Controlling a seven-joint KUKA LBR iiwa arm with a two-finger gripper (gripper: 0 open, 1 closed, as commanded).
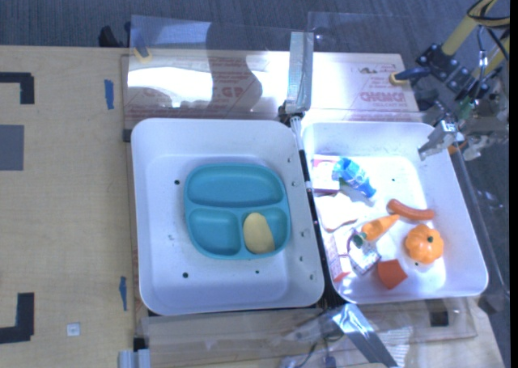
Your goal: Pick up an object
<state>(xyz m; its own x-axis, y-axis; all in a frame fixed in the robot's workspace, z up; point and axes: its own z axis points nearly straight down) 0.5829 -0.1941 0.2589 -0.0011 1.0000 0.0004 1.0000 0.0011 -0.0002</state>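
Note:
The right bin (465, 196) holds several objects: a blue packet (356, 177), a red-orange sausage shape (411, 212), an orange round fruit (423, 245), a red cube (391, 274), a small carrot-like piece (377, 227) and white cartons (329, 184). My gripper (438, 141) hangs over the bin's far right corner, above the rim. It is well apart from every object, and nothing shows in it.
The left bin (154, 196) holds a teal divided plate (231, 188) with a yellow oval object (259, 233) in its lower right compartment. Clear plastic panels (299, 75) stand behind the bins. Cables and a yellow hose (477, 10) trail at the far right.

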